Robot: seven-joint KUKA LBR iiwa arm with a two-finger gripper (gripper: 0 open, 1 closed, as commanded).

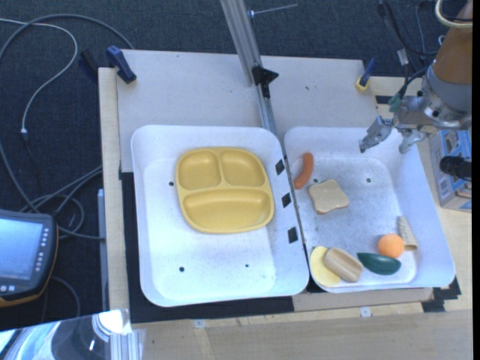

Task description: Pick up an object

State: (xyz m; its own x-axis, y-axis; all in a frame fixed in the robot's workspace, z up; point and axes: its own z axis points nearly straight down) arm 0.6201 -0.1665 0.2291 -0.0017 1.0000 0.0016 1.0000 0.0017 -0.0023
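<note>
Pincer at the upper right of the frame, fingers spread and empty, poised over the right bin. Bread slice lies flat at that bin's centre left, near the sausage (probably light and stiff; best gripped across its narrow edges). Items at the lower right crowd together, outlines hard to separate.

One fixed camera looks down on my bench from above at a slant, far enough off to take in both white bins, the left bin and the right bin, with dark floor beyond; my arm enters from its right
</note>
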